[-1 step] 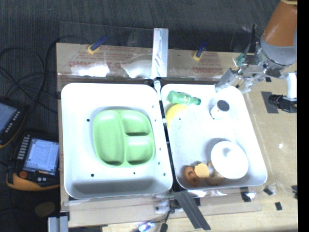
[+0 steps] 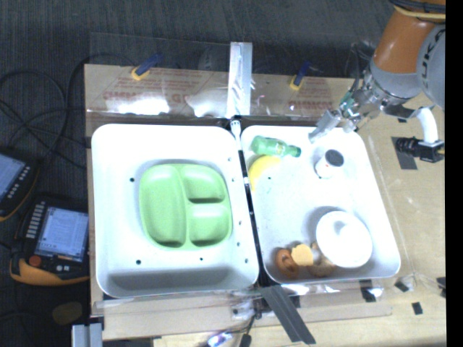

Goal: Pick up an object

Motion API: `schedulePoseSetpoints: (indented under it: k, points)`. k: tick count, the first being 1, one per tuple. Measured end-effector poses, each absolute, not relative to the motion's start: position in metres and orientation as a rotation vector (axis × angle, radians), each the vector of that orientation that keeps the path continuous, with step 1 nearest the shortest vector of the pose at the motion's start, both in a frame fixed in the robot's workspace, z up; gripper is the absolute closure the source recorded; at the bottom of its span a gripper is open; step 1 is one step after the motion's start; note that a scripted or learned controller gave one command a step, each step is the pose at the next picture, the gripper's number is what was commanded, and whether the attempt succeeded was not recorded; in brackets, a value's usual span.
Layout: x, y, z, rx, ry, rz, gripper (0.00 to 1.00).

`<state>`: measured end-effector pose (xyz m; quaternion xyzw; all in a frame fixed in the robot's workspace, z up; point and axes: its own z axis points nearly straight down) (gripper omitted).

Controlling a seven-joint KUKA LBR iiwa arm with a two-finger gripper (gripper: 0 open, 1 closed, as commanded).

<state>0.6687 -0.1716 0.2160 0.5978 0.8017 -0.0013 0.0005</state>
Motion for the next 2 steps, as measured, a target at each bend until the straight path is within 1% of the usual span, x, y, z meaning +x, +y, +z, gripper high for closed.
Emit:
schedulePoseSetpoints:
  k: [1,2]
  points:
    - [0.669,-0.164,0.219,1.932,2.477,0.000,0.00]
    - [0.668,-0.187,0.097,2.078,2.354,-0.004,0.00]
